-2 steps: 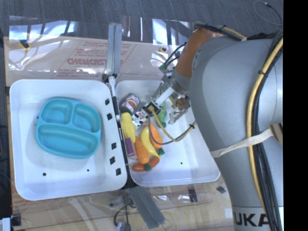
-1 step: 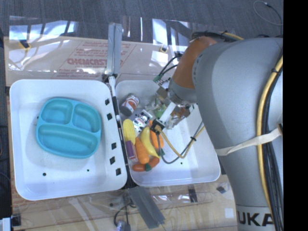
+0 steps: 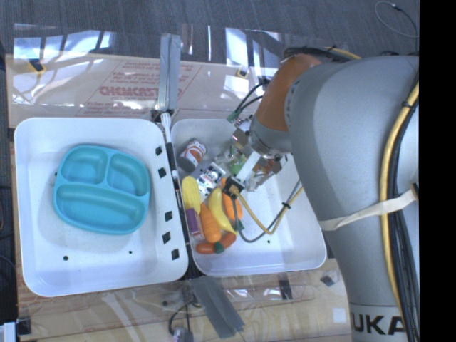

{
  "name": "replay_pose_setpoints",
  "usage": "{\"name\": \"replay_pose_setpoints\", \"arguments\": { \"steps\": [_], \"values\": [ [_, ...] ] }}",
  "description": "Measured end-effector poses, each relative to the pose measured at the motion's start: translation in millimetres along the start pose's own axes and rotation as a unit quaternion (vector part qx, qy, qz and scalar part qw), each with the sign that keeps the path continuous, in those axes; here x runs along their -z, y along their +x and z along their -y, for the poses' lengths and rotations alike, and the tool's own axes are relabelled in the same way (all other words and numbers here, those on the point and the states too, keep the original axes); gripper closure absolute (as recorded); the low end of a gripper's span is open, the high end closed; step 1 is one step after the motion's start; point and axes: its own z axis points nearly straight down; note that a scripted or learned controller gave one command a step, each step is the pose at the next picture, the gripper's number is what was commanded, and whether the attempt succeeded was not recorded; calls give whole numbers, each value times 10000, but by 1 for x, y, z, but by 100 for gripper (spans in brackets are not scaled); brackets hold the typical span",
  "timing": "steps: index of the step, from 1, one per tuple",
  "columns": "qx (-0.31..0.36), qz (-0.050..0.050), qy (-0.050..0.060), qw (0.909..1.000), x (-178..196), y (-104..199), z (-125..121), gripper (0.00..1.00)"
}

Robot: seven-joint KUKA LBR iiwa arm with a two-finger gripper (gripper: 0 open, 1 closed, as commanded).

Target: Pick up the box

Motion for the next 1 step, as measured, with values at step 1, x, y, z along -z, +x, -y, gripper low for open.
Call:
{"name": "replay_pose_setpoints", "arguments": {
  "steps": [1],
  "values": [
    [781,-2,-6,9969,-1,-25,80,0]
  ]
}}
